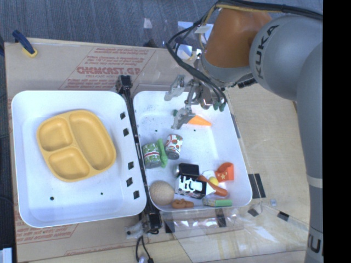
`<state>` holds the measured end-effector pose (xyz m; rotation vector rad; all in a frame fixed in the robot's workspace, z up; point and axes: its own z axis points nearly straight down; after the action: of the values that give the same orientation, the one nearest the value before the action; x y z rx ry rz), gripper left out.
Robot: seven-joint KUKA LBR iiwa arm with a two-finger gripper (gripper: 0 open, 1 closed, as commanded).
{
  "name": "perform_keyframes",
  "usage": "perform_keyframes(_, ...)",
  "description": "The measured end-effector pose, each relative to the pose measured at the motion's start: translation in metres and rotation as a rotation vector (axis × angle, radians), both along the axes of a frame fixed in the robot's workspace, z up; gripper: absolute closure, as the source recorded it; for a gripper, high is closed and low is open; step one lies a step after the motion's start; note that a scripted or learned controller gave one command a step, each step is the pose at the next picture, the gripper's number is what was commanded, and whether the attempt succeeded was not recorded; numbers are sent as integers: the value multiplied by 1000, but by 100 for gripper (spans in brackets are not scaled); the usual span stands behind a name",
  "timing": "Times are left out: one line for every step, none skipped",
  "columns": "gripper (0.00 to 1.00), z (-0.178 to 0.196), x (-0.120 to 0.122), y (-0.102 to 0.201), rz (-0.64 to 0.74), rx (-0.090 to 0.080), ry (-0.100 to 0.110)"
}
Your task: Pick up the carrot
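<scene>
A: Surface?
B: Bench of brown board, grey carpet beyond; left bin (22, 147) bears a yellow tray (75, 144).
A: Carrot (199, 121)?
B: Right bin (230, 141), far end, just beside the gripper (186, 106) (jaws spread, holding nothing).

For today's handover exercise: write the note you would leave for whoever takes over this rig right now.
Hand: low over the far end of the right bin; nothing visibly held.
Carrot: orange wedge lying on that bin's floor, just right of the hand.
Other toys crowd the bin's near end; a yellow divided plate sits in the left bin.
Done: approach only.
Left: grasp the carrot and lift it.
</scene>
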<state>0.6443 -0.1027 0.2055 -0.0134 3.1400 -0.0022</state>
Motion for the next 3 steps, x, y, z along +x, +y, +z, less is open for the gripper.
perform_keyframes(0,-19,13,-67,200,-1,-1)
perform_keyframes(0,-117,11,-95,19,3,7)
perform_keyframes(100,-101,15,-94,26,0,-3)
